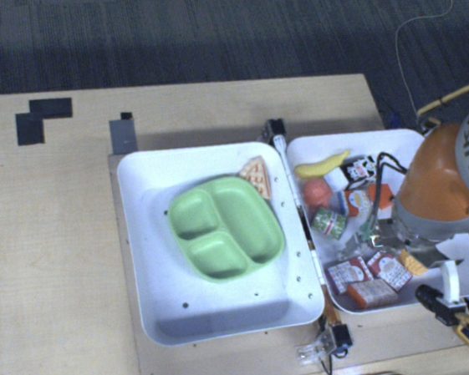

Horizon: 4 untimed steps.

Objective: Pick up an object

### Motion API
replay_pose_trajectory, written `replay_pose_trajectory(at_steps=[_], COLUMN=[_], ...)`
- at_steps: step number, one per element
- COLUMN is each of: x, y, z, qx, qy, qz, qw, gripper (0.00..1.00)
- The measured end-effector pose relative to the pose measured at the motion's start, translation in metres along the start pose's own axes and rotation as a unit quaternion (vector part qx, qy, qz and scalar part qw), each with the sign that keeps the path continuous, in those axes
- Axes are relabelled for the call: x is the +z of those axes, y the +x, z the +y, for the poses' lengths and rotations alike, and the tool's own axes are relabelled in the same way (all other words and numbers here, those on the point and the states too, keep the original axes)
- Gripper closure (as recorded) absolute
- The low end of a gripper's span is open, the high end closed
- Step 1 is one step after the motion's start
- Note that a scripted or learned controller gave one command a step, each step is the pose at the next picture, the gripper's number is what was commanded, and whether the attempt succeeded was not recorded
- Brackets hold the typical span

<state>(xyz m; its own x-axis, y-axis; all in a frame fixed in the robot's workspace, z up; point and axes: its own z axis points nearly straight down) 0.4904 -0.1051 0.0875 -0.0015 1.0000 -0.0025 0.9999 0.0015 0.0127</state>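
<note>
The right bin [330,140] holds a jumble of small items. A yellow banana [323,165] lies at its far edge. Below it are a red round fruit [317,191], a green can [329,224], and red and white packets [348,274] with an orange-red block [371,294] at the near edge. My gripper [375,236] reaches down into the middle of this bin, just right of the green can and above the packets. The orange-banded wrist [437,189] hides much of it, and nothing can be seen held.
The left bin [147,234] holds a green divided plate [224,226] and a waffle-patterned wedge [256,174] at its far right corner. A black and white item [359,169] sits right of the banana. Cables and a clamp [330,344] lie by the bins' near edge.
</note>
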Motion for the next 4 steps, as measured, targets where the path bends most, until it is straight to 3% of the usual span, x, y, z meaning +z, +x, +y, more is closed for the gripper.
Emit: replay_pose_trajectory(at_steps=[1, 2, 3, 4], x=[-0.012, -0.097, -0.097, -0.027], y=[0.000, 0.080, 0.079, -0.020], z=[0.003, 0.079, 0.079, 0.123], qx=[0.000, -0.002, -0.002, -0.001], qy=[-0.003, 0.004, 0.005, 0.005], qz=[-0.001, 0.002, 0.001, 0.000], qw=[1.0000, 1.0000, 1.0000, 1.0000], gripper=[1.00, 1.00, 0.00, 0.00])
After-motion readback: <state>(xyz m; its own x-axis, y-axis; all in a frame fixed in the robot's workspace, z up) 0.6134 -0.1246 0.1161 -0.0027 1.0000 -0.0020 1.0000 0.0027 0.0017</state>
